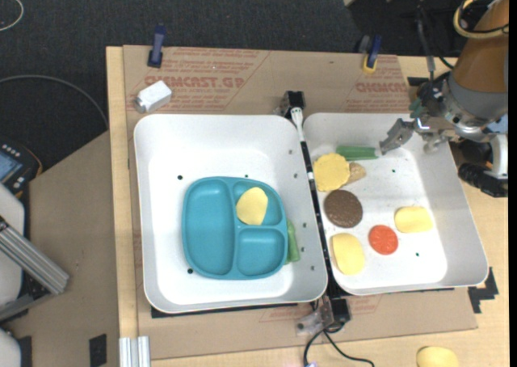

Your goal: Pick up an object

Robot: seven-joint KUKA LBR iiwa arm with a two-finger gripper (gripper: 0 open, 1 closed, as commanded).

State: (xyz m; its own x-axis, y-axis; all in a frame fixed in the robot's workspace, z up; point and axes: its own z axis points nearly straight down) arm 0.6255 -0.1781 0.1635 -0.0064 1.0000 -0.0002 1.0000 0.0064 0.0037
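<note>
My gripper (412,136) hangs over the back right part of the right bin (452,264), open, with nothing between its fingers. Just left of it lies a green stick (355,151). Further left and forward are a round yellow piece (331,172), a brown disc (343,208), a red-orange disc (383,239), a yellow block (413,218) and a yellow oval piece (348,252). In the left bin (161,155) a teal divided plate (214,232) carries a yellow piece (252,205).
A green strip (292,242) lies against the plate's right edge. A small white block (153,96) sits on the cardboard behind the left bin. Blue clamps (157,44) hold the board's back edge. Another yellow item (436,356) lies outside, front right.
</note>
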